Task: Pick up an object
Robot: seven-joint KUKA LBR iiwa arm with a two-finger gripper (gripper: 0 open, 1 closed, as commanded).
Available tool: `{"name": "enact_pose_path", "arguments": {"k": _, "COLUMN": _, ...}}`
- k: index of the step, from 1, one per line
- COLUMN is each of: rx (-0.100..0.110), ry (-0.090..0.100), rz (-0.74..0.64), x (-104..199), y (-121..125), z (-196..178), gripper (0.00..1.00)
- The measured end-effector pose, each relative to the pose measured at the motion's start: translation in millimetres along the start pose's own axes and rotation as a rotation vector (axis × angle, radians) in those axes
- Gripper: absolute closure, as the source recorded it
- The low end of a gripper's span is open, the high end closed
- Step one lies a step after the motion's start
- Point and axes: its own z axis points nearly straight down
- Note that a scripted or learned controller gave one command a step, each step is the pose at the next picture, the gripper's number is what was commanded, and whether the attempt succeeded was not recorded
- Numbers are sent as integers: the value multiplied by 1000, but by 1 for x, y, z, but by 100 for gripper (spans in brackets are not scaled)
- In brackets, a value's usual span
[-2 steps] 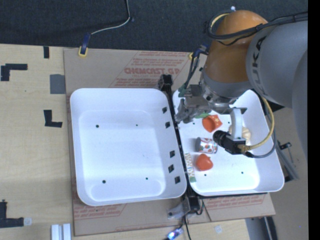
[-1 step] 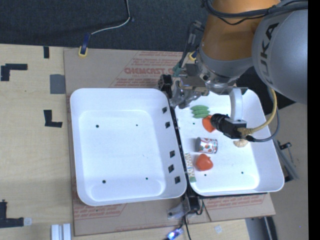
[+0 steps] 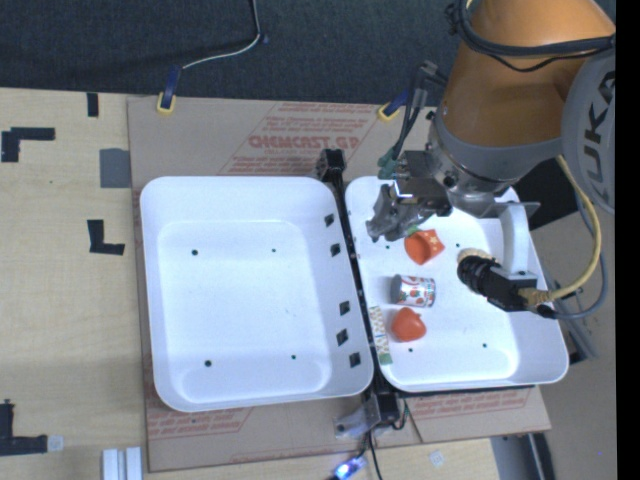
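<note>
My gripper (image 3: 392, 220) hangs over the far left part of the right bin (image 3: 520, 363). Just to its right, an orange piece (image 3: 425, 247) lies on the bin floor, close to the fingertips but not between them. A small white can with a printed label (image 3: 414, 290) lies on its side nearer the front. A red-orange rounded object (image 3: 407, 324) sits just in front of the can. A thin printed packet (image 3: 377, 328) leans against the bin's left wall.
The left bin (image 3: 240, 288) stands beside the right one, separated by a black hinge strip (image 3: 345, 268). Both rest on a cardboard sheet (image 3: 270, 138) on the wooden bench. The arm's bulk covers the right bin's far right corner.
</note>
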Motion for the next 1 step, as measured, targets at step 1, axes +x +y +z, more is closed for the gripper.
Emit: {"name": "enact_pose_path", "arguments": {"k": 1, "rx": 0, "ry": -1, "rz": -3, "x": 32, "y": 19, "z": -13, "gripper": 100}}
